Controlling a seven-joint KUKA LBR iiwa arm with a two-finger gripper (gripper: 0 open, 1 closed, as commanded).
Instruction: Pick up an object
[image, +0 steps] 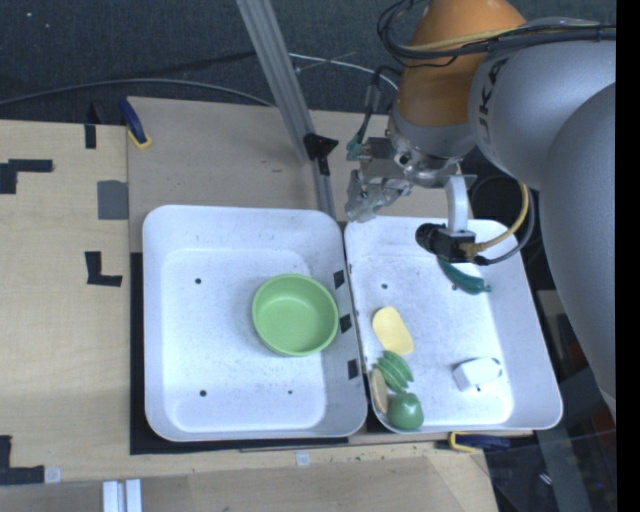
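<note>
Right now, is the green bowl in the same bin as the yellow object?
No, the green bowl lies in the left bin, while the yellow object lies in the right bin.

One fixed camera above the bench, looking down at a slant
It takes in both white bins, left bin (170, 300) and right bin (510, 340), from moderately near; the arm (540, 90) enters from the right

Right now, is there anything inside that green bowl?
Nothing shows inside the green bowl: its inner floor looks bare and plain green. It sits alone in the left bin. The bin floor directly under the bowl is covered, so that spot cannot be seen.
</note>
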